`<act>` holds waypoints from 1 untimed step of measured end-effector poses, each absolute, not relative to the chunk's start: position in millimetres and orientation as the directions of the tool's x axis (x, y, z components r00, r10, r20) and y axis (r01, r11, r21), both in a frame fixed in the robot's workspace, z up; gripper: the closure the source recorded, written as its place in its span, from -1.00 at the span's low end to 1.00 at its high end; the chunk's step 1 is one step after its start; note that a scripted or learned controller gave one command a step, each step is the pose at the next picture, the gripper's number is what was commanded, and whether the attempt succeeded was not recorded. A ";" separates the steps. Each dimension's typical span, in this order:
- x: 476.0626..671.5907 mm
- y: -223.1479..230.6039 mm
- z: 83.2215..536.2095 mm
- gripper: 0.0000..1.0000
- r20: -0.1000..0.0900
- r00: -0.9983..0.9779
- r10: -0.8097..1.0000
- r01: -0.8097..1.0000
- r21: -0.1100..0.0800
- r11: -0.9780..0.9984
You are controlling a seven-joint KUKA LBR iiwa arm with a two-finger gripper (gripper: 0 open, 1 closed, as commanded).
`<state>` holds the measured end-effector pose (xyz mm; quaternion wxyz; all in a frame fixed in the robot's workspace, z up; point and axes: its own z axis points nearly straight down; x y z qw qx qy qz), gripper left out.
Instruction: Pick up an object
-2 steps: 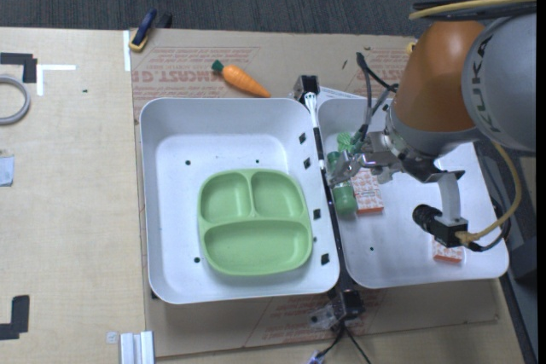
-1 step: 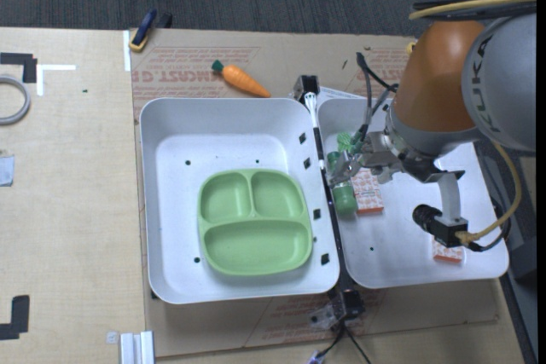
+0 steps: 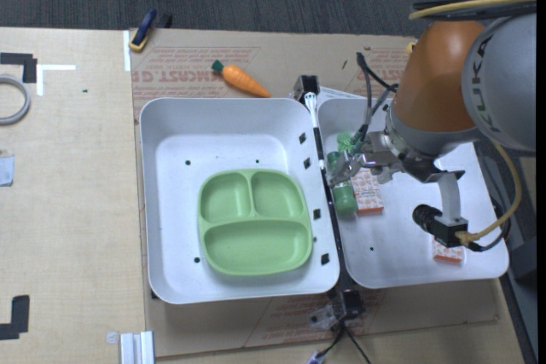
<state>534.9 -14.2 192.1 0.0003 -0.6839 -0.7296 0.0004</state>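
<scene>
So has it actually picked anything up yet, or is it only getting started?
Nothing looks picked up yet. The arm is down in the right bin, with its gripper at a green object and a small red-and-white packet near the bin's left wall. Whether it has a hold on either is unclear. The grab and lift are left.

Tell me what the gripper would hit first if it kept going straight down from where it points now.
Probably the green object lying against the right bin's left wall, directly below the gripper; the small red-and-white packet sits just beside it. Depth is hard to judge from this slanted view.
</scene>
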 end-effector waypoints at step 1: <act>534.9 -14.2 192.1 -1.00 0.000 -0.065 0.998 0.998 -0.001 0.065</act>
